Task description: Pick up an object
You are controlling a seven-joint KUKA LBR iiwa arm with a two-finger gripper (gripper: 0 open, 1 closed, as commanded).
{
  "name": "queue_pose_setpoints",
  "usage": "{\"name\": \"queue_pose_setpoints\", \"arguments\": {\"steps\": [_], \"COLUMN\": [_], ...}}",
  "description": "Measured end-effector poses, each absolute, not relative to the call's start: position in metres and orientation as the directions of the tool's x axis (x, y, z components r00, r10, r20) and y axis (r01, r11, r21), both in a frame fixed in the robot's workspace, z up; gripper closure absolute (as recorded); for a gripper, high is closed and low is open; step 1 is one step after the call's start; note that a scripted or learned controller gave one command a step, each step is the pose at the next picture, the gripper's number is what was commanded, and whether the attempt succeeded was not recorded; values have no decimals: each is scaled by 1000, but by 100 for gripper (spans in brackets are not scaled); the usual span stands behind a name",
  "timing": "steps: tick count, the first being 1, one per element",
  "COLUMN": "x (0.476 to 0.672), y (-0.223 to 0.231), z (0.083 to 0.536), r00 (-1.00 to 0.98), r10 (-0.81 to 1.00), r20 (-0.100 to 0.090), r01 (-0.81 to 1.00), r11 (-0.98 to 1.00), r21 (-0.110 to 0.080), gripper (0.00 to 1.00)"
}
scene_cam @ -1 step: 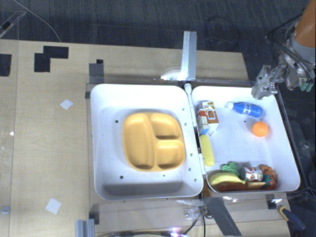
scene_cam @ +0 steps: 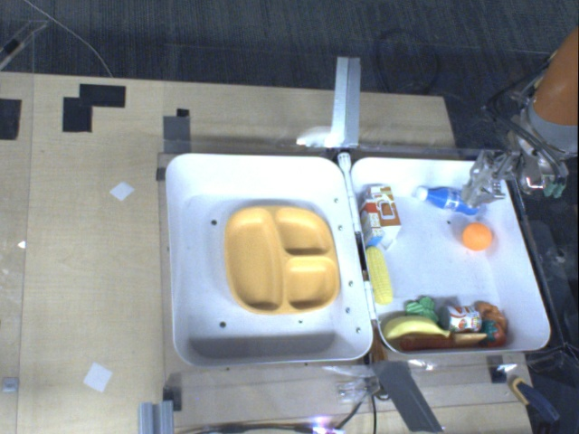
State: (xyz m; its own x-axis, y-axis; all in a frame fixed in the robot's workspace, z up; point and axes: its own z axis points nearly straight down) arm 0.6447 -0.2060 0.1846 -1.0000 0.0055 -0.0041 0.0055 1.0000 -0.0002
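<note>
Silver two-finger gripper (scene_cam: 482, 186) hangs over right white bin (scene_cam: 534, 269), far corner; finger state unclear. Small blue-and-white plastic bottle (scene_cam: 443, 198) lies just left, touching. Round orange ball (scene_cam: 477, 236) sits nearby below.

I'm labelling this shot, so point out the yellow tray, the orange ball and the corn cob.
yellow tray (scene_cam: 280, 259): camera view, middle divider.
orange ball (scene_cam: 477, 236): camera view, its centre.
corn cob (scene_cam: 380, 275): camera view, mid-length.

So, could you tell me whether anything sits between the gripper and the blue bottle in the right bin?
Nothing visible does. The gripper hangs right at the blue bottle; the orange ball lies nearer the camera, off to the side.
</note>
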Motion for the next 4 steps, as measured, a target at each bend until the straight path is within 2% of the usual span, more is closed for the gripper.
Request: {"name": "queue_pose_setpoints", "arguments": {"steps": [1,2,3,4], "x": [593,640,583,541], "y": [-204,-204,-206,-205], "z": [111,99,139,145], "r00": [-969,-949,-991,-971], "r10": [248,315,-136,240], "r20": [-6,-12,-11,-7], "r01": [248,315,-136,240], "r11": [969,949,991,971], "r21": [1,2,-3,1], "gripper": [0,0,0,0]}}
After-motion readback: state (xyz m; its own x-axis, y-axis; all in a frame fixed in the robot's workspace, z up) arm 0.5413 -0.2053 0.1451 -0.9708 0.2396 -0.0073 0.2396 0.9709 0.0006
